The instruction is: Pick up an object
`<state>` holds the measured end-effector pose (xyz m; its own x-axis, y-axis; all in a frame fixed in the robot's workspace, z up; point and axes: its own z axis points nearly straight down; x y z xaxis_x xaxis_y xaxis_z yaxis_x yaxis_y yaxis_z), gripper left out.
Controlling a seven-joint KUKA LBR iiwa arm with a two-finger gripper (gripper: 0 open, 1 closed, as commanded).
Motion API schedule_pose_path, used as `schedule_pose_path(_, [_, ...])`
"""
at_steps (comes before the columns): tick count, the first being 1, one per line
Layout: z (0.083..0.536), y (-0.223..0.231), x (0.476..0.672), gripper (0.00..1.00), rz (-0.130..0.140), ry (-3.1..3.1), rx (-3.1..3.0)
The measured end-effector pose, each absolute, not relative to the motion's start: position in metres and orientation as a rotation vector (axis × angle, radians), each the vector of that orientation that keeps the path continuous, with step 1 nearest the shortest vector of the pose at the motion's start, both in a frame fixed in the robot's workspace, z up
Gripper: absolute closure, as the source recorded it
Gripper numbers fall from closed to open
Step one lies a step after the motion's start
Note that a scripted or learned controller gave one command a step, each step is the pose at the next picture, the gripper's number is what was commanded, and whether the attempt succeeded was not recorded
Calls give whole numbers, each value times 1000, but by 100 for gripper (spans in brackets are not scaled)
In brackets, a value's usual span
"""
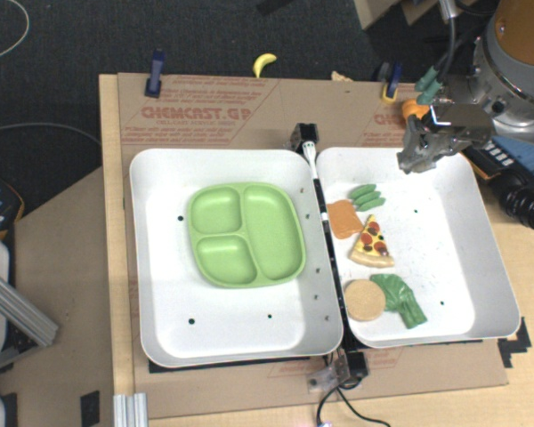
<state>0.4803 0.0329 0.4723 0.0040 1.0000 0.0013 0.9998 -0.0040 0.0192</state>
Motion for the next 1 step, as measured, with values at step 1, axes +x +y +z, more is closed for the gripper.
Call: schedule_pose_path(1, [386,67,479,100,-10,2228,2222])
